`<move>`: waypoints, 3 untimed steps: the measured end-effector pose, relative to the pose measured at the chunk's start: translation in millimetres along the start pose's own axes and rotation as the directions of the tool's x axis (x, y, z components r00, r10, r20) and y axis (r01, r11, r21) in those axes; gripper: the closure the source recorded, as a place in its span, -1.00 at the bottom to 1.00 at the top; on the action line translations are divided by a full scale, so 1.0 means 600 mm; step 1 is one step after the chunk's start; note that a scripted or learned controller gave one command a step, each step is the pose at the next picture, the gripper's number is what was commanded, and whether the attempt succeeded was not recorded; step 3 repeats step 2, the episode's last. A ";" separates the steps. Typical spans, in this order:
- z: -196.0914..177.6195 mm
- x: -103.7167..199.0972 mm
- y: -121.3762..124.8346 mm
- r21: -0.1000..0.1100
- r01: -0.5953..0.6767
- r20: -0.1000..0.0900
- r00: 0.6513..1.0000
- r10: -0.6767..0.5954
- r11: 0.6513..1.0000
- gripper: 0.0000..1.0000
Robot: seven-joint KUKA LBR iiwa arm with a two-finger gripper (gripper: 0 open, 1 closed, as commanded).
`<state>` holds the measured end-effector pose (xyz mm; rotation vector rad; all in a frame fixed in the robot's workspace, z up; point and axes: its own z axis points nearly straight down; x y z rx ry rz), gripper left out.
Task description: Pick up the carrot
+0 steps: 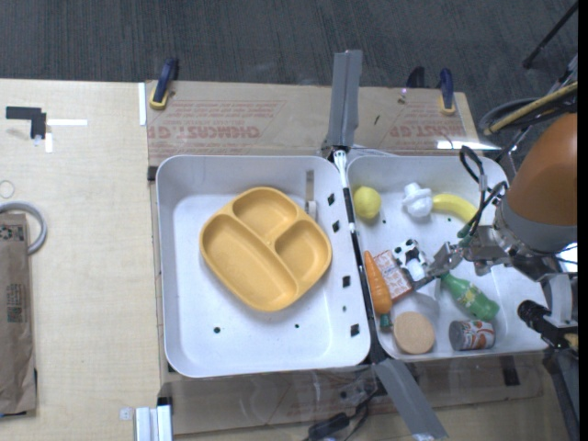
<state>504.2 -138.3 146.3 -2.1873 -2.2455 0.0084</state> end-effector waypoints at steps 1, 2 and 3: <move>0.054 0.046 -0.022 0.000 0.117 -0.001 0.993 -0.117 0.993 -1.00; -0.068 0.184 -0.040 -0.001 0.255 0.002 0.967 -0.255 0.967 -1.00; -0.068 0.184 -0.040 -0.001 0.255 0.002 0.967 -0.255 0.967 -1.00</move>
